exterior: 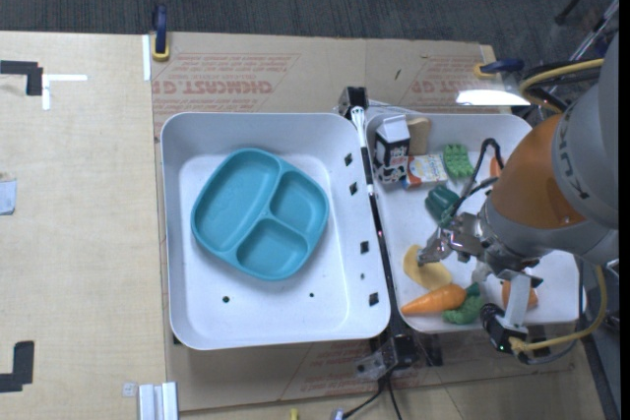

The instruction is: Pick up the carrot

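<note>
Hanging low over the right bin (522,128), the gripper (438,251) has its fingers slightly parted with nothing between them. The carrot (431,301) lies just below it near the bin's front edge, orange body flat, green top beside it. A yellow piece (413,263) sits beside the fingertips. The left bin (187,310) holds a teal divided plate (260,212).
</note>
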